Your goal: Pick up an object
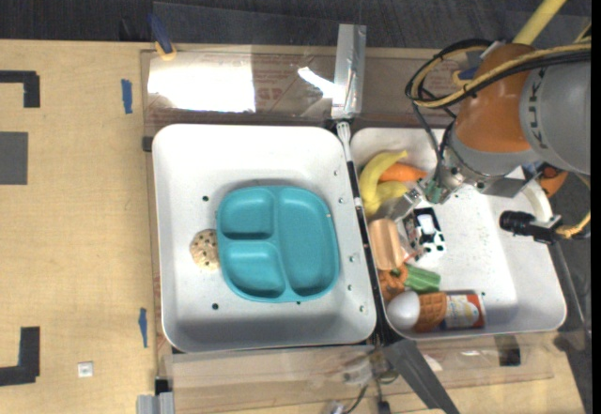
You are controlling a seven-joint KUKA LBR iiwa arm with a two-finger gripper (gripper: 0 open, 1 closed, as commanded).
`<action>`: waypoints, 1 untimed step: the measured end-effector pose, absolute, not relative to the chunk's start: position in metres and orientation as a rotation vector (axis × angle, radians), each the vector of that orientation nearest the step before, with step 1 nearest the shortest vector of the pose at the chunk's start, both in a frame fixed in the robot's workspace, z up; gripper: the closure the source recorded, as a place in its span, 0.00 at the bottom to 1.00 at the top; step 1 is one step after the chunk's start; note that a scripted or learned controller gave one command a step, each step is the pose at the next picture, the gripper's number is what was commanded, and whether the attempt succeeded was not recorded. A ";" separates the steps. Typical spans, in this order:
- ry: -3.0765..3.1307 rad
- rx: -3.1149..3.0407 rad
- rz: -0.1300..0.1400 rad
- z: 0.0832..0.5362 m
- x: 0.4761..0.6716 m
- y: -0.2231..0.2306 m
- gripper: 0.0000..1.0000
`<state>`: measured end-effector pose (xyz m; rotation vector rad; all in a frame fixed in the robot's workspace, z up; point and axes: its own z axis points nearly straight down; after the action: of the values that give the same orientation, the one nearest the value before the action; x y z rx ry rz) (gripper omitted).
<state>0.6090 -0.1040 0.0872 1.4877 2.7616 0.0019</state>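
Banana (376,174) just left of fingers (416,207)

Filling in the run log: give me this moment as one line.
arm: over right white bin | gripper: low beside yellow banana | teal divided plate: left bin | grasp: unconfirmed
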 end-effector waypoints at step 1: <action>2.818 1.369 0.005 0.087 0.587 -0.098 0.00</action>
<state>0.5869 -0.0982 0.0873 1.3686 2.8182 0.0049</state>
